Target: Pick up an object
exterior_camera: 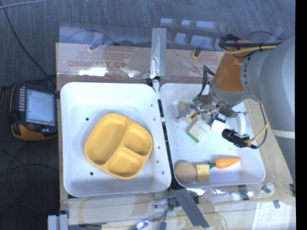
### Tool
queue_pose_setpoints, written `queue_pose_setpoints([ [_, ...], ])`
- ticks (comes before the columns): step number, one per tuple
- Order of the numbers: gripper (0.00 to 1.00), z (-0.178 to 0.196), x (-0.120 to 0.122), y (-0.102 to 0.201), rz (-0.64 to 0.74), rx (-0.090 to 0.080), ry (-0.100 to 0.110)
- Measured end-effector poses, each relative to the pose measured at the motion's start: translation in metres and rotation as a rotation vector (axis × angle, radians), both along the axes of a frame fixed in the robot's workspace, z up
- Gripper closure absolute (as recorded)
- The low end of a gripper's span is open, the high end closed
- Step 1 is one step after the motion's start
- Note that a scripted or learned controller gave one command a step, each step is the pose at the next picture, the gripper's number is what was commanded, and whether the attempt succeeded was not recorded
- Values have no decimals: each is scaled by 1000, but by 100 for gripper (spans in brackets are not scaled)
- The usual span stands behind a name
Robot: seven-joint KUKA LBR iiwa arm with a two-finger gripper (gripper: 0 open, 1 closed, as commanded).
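Note:
My gripper hangs low over the upper middle of the right bin, reaching in from the right under the orange wrist band. Just below it, touching or nearly touching its tip, a small white and green patterned packet lies tilted on the bin floor. An orange toy carrot lies near the bin's front right. At the front left, a round tan wooden piece sits next to a small yellow block. Whether anything is gripped is hidden by the wrist.
The left bin holds a yellow divided plate. A divider rail separates the two bins. A teach pendant lies on the floor to the left of the bench.

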State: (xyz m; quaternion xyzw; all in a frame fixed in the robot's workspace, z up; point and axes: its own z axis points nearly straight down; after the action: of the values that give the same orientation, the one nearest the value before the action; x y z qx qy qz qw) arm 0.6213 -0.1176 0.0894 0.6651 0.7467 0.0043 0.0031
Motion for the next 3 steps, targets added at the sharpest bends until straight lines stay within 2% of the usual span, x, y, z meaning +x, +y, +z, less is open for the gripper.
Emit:
queue_pose_setpoints([
  [1,0,62,-53,-59,-106,-4,12],
  [2,0,12,-20,-86,-43,-1,11],
  [3,100,20,-20,-84,-41,1,13],
])
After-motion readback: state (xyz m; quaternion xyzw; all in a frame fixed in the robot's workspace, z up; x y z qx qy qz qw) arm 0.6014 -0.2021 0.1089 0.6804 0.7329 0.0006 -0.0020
